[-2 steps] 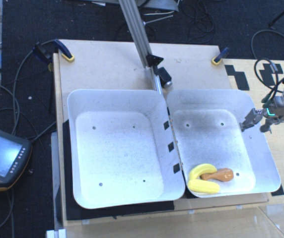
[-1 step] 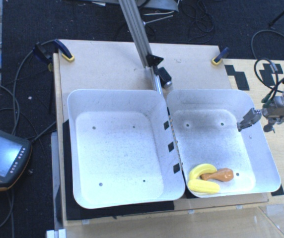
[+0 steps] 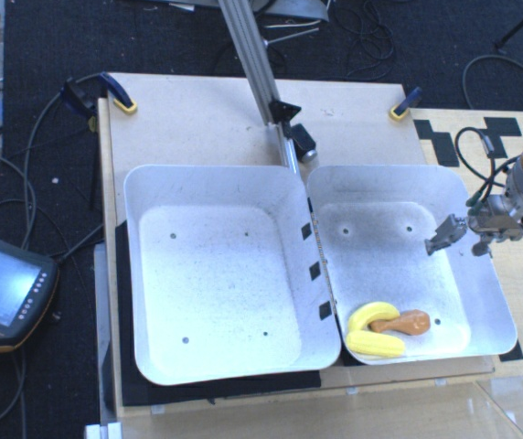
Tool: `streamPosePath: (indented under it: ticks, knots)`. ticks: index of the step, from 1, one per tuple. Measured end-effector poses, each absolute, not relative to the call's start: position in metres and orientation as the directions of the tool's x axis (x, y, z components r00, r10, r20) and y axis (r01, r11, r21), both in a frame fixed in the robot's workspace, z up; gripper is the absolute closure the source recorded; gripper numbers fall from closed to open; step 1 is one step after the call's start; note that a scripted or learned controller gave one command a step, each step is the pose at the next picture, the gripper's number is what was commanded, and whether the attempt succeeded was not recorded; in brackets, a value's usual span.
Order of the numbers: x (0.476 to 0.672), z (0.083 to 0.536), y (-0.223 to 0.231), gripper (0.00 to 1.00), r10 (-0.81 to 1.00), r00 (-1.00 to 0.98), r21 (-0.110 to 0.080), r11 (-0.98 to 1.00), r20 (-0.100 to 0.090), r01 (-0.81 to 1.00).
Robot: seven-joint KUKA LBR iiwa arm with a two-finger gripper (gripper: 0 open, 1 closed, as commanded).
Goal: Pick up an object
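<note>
Down at the right-hand white plastic bin's [image 3: 444, 190] near edge lie a curved yellow toy banana [image 3: 371, 329] and a touching orange-brown lump [image 3: 410, 322]. Both look light and smooth; the banana's middle seems graspable. Whether the grey gripper [image 3: 458, 234] is apart, I cannot tell.

Views: one, fixed.
Position: above the bench [image 3: 243, 117], well back from the gripper [image 3: 458, 231].
Facing: down at a slant, far bench edge at top, near edge at bottom.
Range: wide; takes in both bins, the whole bench top and floor [image 3: 42, 35] beyond.
Framing: left bin [image 3: 152, 190] far to the gripper's left; right bin [image 3: 371, 186] beneath the gripper.
Arm entry: from the right edge.
</note>
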State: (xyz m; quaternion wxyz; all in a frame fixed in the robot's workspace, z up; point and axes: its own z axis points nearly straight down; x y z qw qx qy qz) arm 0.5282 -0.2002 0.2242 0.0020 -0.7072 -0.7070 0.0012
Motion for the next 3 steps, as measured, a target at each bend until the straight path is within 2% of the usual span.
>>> streamPosePath:
  ticks: [1,2,3]
  knots:
    - [0.518,0.168,-0.202,0.00,1.000,0.000,-0.005,0.000,0.001,1.000]
    - [0.525,0.119,-0.196,0.00,1.000,-0.001,-0.004,0.001,0.001,1.000]
    - [0.526,0.131,-0.197,1.00,1.000,0.000,0.000,0.000,0.000,1.000]
